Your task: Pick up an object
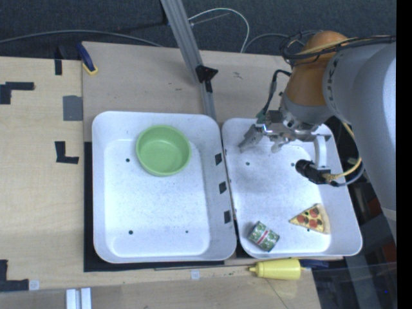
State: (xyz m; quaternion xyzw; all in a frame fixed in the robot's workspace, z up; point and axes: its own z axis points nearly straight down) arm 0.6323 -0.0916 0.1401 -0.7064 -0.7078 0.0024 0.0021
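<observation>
Camera view from above takes in two shallow white bins side by side, and the right bin [291,234] serves as the landmark. Over that bin's far end hangs the gripper [264,140], its two grey fingers spread apart and pointing down and toward the left bin, with nothing between them. The grey arm [360,76] with its orange band reaches in from beyond the right bin's far right corner. At the right bin's near end lie a small green and white can [263,235] on its side and, just to the right of it, a pizza slice toy [311,219], both well apart from the gripper. A yellow mustard bottle [278,270] lies on the bench just outside the right bin's near rim. Left of the right bin, the left bin [122,230] holds a green bowl [163,150] in its far half.
</observation>
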